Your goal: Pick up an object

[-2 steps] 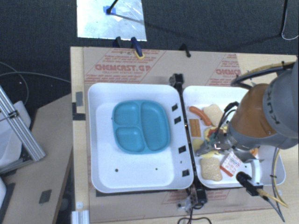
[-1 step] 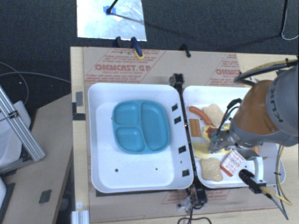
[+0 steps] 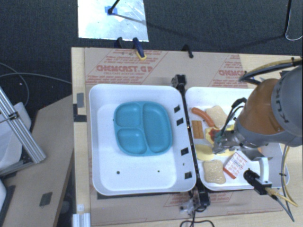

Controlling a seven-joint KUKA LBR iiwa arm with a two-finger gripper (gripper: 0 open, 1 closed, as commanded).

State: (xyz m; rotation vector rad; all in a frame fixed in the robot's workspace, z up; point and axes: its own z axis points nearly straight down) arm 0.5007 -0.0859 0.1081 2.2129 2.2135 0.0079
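Currently we log the grey arm with its orange band (image 3: 260, 110) reaching over the right shallow white bin (image 3: 222, 94), its two-finger gripper (image 3: 219, 144) low among the items there. We cannot tell how the tool's tips stand; they are lost against clutter. Beside the tool we note a small red object (image 3: 211, 135), blurred, touching or just beside it; we cannot tell which. Near it lie an orange sausage-shaped piece (image 3: 200, 114), a pale tan rounded piece (image 3: 217, 113), a flat brown rectangular piece (image 3: 197, 129), a yellow flat piece (image 3: 205, 151), a beige speckled bread-like slab (image 3: 214, 171) and a red-and-white printed packet (image 3: 234, 165). We record the left shallow white bin (image 3: 106, 96) holding a turquoise three-compartment plastic plate (image 3: 143, 128).
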